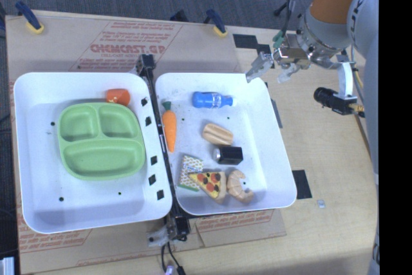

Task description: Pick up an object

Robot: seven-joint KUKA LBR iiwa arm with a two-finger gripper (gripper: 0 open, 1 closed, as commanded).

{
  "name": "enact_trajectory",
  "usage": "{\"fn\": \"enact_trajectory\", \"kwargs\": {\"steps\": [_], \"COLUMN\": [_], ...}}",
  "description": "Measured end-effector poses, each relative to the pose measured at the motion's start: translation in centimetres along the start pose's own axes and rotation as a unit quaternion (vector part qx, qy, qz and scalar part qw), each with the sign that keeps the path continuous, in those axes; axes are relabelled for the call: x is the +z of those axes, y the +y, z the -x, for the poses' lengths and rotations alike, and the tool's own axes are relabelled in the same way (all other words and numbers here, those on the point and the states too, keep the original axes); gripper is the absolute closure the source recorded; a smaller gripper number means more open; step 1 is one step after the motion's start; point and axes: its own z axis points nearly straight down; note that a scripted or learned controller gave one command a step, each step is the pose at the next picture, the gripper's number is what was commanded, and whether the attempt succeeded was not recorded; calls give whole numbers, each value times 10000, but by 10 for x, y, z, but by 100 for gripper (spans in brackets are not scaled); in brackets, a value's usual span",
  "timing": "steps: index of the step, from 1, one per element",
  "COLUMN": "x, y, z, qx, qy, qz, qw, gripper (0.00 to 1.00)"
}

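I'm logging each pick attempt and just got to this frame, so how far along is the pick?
Nothing looks done yet. The two-finger gripper hangs open and empty above the upper right corner of the right white bin, outside its rim. The blue plastic bottle, the orange toy carrot and the small black cylinder all lie in that bin, untouched. Choosing an object, descending, closing and lifting are all left.

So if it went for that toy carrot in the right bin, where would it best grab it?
Probably across the thick orange upper half of the carrot, coming straight down from above. It lies flat and lengthwise close to the bin's left wall, with its green top toward the far side, so the gripper should close across its narrow width, mind that wall.
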Motion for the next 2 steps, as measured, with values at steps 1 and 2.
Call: {"fn": "enact_trajectory", "kwargs": {"steps": [1, 2], "x": [129, 190], "y": [24, 23], "z": [-16, -99], "qx": [-28, -1000], "qy": [7, 15], "qz": [-13, -63], "qw": [10000, 9950], "gripper": [0, 0]}}
